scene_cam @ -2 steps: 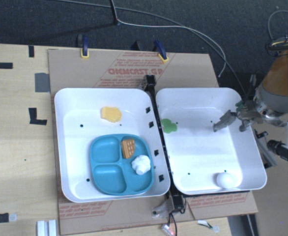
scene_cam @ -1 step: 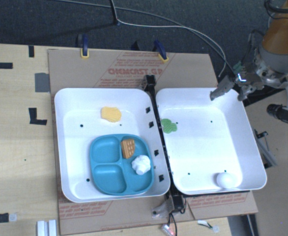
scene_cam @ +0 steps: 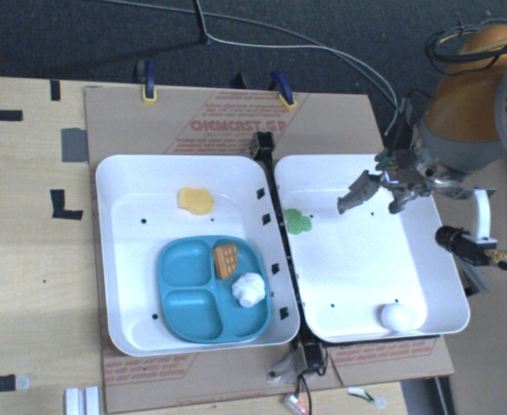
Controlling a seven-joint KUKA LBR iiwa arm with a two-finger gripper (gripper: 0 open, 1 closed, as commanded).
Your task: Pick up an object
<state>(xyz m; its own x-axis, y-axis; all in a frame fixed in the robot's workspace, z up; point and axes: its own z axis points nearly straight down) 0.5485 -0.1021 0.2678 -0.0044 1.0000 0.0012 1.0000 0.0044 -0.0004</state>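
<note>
White ball (scene_cam: 400, 316), near the right bin's (scene_cam: 426, 258) front rim: likely light, smooth, prone to roll; grasp across its middle. Green object (scene_cam: 298, 222) lies against that bin's left wall. End effector (scene_cam: 376, 195) hovers above, fingers spread, holding nothing.

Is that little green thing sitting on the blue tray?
No. The green thing lies on the floor of the right bin by its left wall, while the blue tray sits in the left bin.
</note>
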